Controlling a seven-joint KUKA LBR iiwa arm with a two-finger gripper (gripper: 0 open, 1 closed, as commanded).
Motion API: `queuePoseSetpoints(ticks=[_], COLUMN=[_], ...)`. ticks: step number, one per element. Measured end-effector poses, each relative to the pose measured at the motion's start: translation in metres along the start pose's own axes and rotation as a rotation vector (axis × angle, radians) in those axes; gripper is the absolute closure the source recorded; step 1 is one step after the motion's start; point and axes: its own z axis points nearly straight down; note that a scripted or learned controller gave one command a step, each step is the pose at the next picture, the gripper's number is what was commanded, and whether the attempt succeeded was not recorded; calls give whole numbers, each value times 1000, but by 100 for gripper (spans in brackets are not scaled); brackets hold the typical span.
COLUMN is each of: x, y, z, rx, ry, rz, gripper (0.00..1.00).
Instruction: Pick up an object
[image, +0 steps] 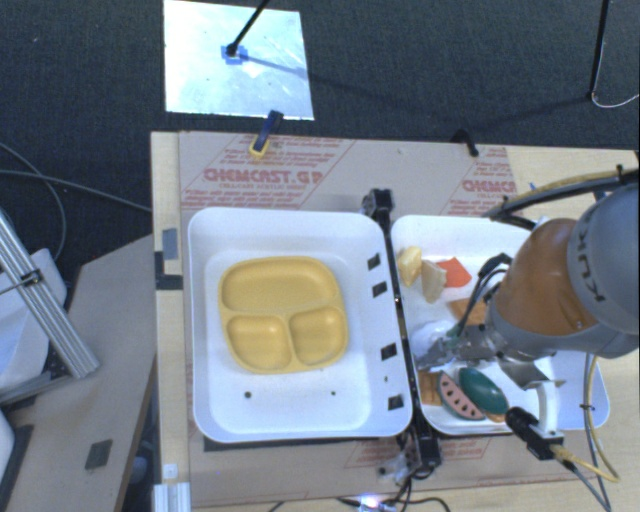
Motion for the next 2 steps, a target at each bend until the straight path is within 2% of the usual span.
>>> queuePoseSetpoints(ticks=[2], x=[-8], y=[-1], z=[-45], rx=[2], ry=[-1], rz=[4], gripper=[0])
